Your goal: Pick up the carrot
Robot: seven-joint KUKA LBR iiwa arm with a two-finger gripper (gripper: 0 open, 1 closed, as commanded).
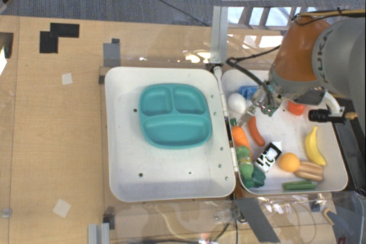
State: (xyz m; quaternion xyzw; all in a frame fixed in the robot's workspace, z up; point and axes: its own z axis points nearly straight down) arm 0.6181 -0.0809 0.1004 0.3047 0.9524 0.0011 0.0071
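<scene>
The carrot (239, 137), orange with a green leafy end (245, 159), lies along the left wall of the right bin (337, 183), pointing toward the near edge. My gripper (255, 111) hangs over the right bin just up and right of the carrot's orange end, beside a white egg (236, 103). A red chili-shaped piece (255, 132) lies between the gripper and the carrot. Nothing shows as held.
In the right bin are a blue item (247, 91), a red-orange piece (295, 107), a banana (313, 146), an orange (289, 163), a bread roll (311, 171), a green bean (299, 185) and a black-and-white block (267, 155). The left bin (123, 180) holds a teal divided plate (174, 114).
</scene>
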